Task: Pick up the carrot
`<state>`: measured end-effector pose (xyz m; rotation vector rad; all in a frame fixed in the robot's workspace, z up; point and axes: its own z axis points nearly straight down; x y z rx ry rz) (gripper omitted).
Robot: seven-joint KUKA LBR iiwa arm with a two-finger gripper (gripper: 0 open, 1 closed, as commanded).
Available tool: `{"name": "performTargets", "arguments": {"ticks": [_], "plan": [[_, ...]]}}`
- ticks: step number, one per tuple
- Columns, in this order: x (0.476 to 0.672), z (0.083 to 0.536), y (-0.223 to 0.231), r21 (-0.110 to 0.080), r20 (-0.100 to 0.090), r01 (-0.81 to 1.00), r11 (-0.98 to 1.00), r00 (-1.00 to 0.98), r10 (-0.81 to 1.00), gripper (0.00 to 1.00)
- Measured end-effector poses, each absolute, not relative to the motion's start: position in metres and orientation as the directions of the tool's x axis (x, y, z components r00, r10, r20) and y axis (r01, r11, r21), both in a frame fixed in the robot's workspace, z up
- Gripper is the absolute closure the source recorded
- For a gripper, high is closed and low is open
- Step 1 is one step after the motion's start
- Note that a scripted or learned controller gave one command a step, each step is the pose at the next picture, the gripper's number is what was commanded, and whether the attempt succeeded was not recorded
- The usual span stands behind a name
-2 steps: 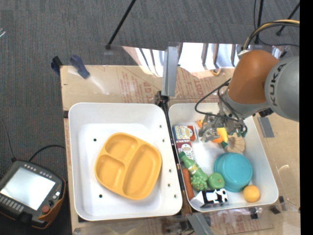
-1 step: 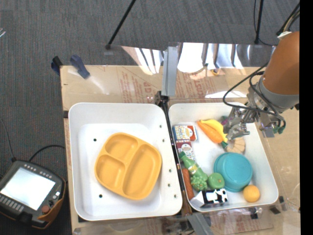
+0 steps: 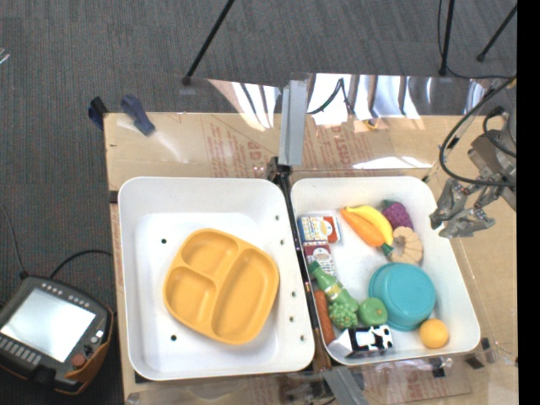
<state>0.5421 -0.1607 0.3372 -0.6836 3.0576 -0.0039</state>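
While the gripper point(image 3: 461, 218) hangs over the right bin's point(image 3: 462, 298) right rim, its fingers spread and holding nothing, the carrot point(image 3: 323, 314) lies along that bin's left wall, touching the broccoli point(image 3: 343, 312), below 1 small carton point(image 3: 317, 229)

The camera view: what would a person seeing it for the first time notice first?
The big yellow divided plate lies alone in the left bin. The right bin is crowded with toy food: a teal bowl, a banana, and the carrot along its left wall. The pincer hangs over that bin's right rim, away from the carrot.
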Motion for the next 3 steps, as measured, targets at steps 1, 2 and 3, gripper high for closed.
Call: {"name": "performTargets", "arguments": {"ticks": [1, 2, 3], "plan": [[0.561, 0.422, -0.213, -0.005, -0.007, -0.53, 0.848, -0.848, -0.53, 1.0], [0.505, 0.338, -0.212, 0.005, -0.003, -0.837, 0.547, -0.547, -0.837, 1.0], [0.477, 0.302, -0.211, 0.004, -0.004, -0.959, 0.284, -0.284, -0.959, 1.0]]}}
